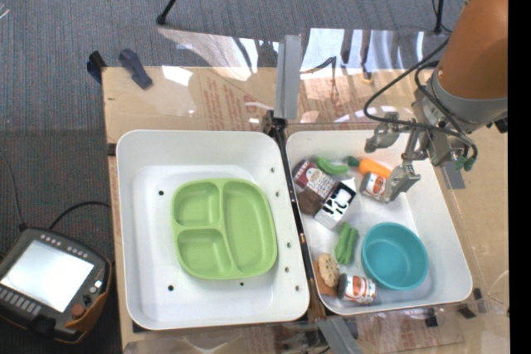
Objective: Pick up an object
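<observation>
The arm (473, 46) comes in from the right and hangs over the right bin's (452, 249) far right part. Its gripper (404, 178) is low over the bin, fingers spread apart around a small jar (376, 186) with a red label and white lid; whether the pads touch it cannot be told.

The jar lies near the far edge of the right bin, toward the right side, tipped on its side with its long axis running roughly left to right. Just beyond it sits a carrot (374, 167), and left of that a green pod (332, 166) close to the far edge. A brown packet (313, 178) and a black-and-white box (336, 203) crowd the far left corner, touching one another. A green pepper (346, 244) lies mid-bin beside a teal bowl (394, 255), which takes up the near right part. At the near edge lie a cookie (328, 270) and a can (358, 288), the can on its side, pointing left to right.

Open floor in this bin is scant: a strip along the right wall beside the gripper and bowl.

The left bin (141, 170) holds a green tray (224, 228) in its middle, with bare floor all around it.
</observation>
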Available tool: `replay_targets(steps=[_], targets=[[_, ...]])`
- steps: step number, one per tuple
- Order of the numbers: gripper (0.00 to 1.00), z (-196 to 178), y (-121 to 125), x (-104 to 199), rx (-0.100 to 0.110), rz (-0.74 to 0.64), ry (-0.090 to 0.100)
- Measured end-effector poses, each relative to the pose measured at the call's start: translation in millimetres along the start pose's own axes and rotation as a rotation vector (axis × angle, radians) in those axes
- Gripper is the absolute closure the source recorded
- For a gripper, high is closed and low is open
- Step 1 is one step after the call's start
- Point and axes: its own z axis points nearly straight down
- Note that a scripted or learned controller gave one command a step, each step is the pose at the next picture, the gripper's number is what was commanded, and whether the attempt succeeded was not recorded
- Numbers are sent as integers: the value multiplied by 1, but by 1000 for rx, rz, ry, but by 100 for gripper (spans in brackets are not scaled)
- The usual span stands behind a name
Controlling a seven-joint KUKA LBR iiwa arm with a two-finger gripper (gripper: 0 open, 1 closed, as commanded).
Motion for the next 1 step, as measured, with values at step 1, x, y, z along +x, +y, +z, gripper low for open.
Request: replay_targets(steps=[1], targets=[[0, 107, -29, -43, -4, -133, 11]])
